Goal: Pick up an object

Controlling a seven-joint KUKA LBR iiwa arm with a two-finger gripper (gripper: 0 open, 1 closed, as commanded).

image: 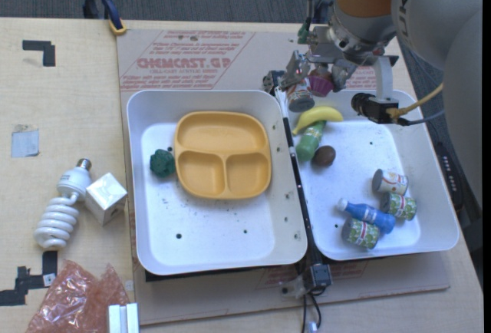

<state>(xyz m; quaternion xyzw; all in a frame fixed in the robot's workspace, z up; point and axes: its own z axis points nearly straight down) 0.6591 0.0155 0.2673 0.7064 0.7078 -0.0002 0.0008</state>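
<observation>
1. My end effector point(307, 86) sits in the upper middle of the frame, at the top left corner of the right bin point(430, 232). A small can-like object point(301, 100) with a rounded grey body lies right under the metal parts. Whether it is between my fingers, and whether they are spread or pressed together, I cannot tell.
2. A magenta, glossy piece point(321, 83) shows among the same metal parts; what it is, unclear.
3. Right bin, shallow white plastic, rounded corners. Near its upper left: curved yellow banana point(316, 117), a green bottle point(308, 144) touching it below, and a dark brown oval object point(324, 156) just beside the bottle.
4. Lower right of the same bin: a blue bottle point(370, 214) with white cap, lying flat between two green-patterned cans point(360, 233) point(400, 206). A third small can point(390, 182), white and red label, lies just above them.
5. Left bin point(153, 247), same white plastic, speckled with dark dots. It holds a matte orange-yellow tray point(223, 153) with three compartments and a dark green knobbly lump point(162, 163) touching the tray's left edge.
6. On the table point(46, 17), lower left of the frame: a white spiral bulb point(60, 212), a white cube point(106, 196) against it, and crinkled reddish wrap point(73, 301).
</observation>
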